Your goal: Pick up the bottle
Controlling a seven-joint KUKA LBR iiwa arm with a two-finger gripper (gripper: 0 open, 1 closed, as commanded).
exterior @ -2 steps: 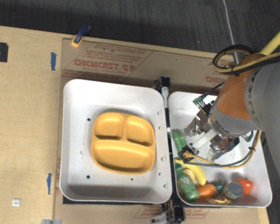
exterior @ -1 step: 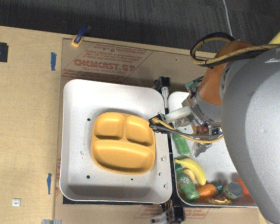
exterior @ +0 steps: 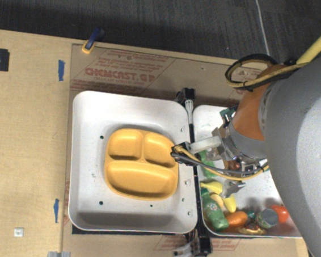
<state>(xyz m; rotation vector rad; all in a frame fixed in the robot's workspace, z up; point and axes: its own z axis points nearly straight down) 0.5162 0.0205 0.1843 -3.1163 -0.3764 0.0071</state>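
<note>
On the left, the desk (exterior: 22,139) shows a tan surface with black corner marks and strips of blue tape. A cardboard sheet (exterior: 132,71) with red lettering lies under two shallow white bins. The left bin (exterior: 83,162) holds a yellow three-compartment plate (exterior: 141,164), set near the middle and a little toward the divide between the bins. A black clamp (exterior: 186,96) sits at the top of that divide.

The right bin (exterior: 207,121) carries a heap of small toys along its near side: a yellow banana-like piece (exterior: 221,200), a green object (exterior: 215,217), an orange piece (exterior: 236,218), a round grey-green item (exterior: 267,217) and a red one (exterior: 280,212). Which of these is the bottle cannot be told; the pile is too small and cluttered.

The grey arm (exterior: 303,128) with its orange band (exterior: 250,117) fills the right side, reaching down over the right bin. The hand (exterior: 231,171) hangs above the toy heap amid yellow and black cables; whether its fingers are open or closed cannot be told.
</note>
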